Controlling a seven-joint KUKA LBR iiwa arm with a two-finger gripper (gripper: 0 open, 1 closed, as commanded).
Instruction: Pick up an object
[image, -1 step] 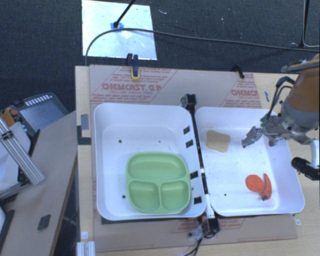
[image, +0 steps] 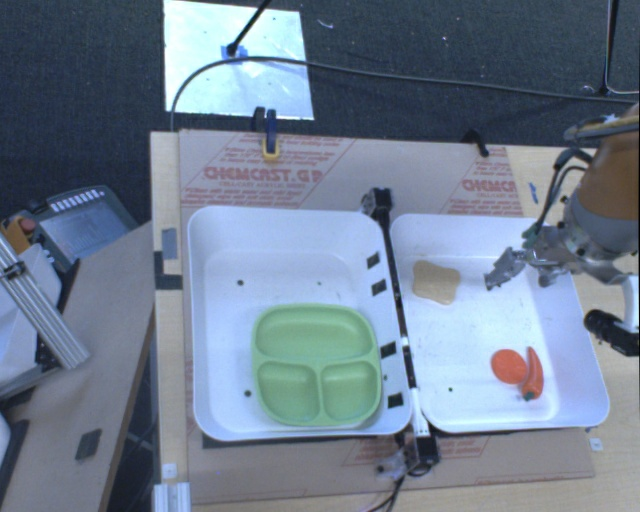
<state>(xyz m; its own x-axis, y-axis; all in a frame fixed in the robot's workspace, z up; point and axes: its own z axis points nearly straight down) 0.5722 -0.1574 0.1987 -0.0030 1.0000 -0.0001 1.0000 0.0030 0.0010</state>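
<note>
My gripper (image: 522, 265) hangs over the right bin (image: 590, 400) with nothing visibly between its fingers; how wide they stand I cannot tell. Just beside it lies a flat tan piece (image: 436, 282), likely light and soft, best pinched across its narrow width.

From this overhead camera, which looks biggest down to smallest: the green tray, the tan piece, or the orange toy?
1. Green tray, by far the largest.
2. Tan piece and orange toy: these look about alike in size, so I won't rank one above the other.
</note>
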